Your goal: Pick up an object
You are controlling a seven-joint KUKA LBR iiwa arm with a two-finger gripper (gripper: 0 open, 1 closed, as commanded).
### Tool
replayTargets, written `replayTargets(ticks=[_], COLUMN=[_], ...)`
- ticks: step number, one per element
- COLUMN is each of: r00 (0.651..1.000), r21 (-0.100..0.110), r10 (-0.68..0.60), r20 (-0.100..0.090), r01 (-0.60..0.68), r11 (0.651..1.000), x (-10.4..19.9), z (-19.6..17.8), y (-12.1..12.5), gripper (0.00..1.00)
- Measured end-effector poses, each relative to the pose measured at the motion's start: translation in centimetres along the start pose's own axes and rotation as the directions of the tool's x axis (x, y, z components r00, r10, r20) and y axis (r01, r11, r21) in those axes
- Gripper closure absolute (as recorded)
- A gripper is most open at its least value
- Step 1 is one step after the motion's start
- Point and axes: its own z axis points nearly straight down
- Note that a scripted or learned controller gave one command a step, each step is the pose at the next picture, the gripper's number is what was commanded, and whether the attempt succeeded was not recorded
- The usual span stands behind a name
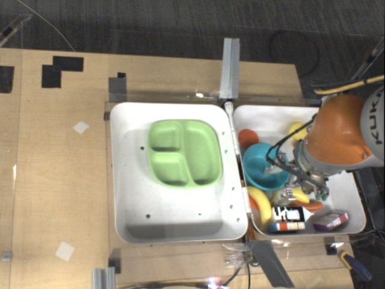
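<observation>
A light wooden bench (54, 161) carries two shallow white bins side by side, the left bin (129, 212) and the right bin (355, 206), touching along a shared middle rim. A grey metal post (230, 65) stands at the far edge where the bins meet, and black square marks (60, 70) sit on the bench near its far left corner, with small pale tags (80, 127) scattered on the bare wood. Dark carpet (150, 11) lies beyond the bench's far edge.
</observation>
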Motion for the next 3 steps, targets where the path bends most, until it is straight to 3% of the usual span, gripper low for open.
replayTargets(ticks=[1,2,3], r00=[1.000,0.994,0.975], r21=[0.005,0.003,0.000], r10=[-0.002,0.106,0.219], r20=[0.019,0.011,-0.027], r01=[0.001,-0.106,-0.219], r11=[1.000,0.994,0.976], x=[1.0,0.9,-6.3], z=[-0.3,-0.2,-1.5], y=[0.3,1.2,-3.9], gripper=[0.00,0.00,0.00])
